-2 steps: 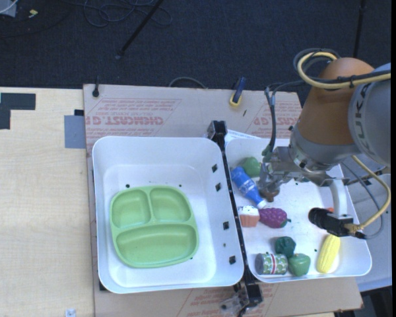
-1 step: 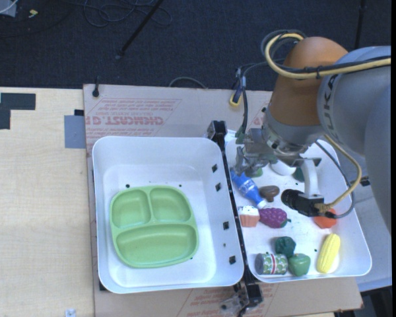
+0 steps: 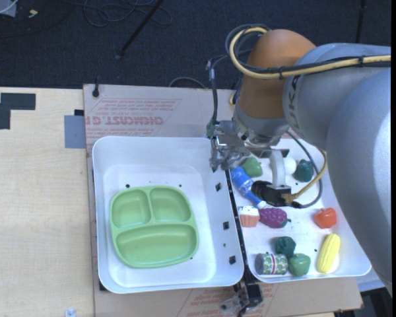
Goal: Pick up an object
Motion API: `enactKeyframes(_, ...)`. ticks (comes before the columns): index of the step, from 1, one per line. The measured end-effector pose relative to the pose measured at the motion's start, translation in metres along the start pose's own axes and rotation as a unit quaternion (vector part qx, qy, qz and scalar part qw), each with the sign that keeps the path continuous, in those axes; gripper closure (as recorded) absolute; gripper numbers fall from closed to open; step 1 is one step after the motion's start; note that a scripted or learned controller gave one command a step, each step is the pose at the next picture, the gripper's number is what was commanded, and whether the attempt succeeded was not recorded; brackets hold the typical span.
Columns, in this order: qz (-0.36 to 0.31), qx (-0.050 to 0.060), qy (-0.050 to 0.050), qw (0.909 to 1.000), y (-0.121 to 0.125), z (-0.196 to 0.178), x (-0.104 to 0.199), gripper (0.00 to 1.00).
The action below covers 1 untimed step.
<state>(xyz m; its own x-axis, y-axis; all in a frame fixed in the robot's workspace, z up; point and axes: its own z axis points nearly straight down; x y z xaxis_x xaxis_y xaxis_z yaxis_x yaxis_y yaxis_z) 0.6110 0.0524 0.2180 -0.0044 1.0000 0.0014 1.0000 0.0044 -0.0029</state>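
Note:
My gripper (image 3: pixel 222 157) hangs over the inner wall between the two bins, near their far end. Just to its right in the right bin lie a blue bottle (image 3: pixel 243 183) and a green toy (image 3: pixel 252 166). Further along that bin are purple grapes (image 3: pixel 272 216), a small cupcake (image 3: pixel 249 217), a red pepper (image 3: pixel 325 218), a yellow corn cob (image 3: pixel 328 253), a dark green pepper (image 3: pixel 304 170) and a small can (image 3: pixel 271 264). I see nothing held by the gripper.
The left bin (image 3: pixel 152 154) holds a light green divided plate (image 3: pixel 154 226). The arm's big grey body covers the right bin's (image 3: pixel 356 266) far right part. A dark green toy (image 3: pixel 284 245) and a light green one (image 3: pixel 299 264) sit near its front.

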Motion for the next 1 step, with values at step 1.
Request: enactKeyframes(1, 0.002, 0.001, -0.001, 1.0, -0.0083, 0.0012, -0.0033, 1.0)
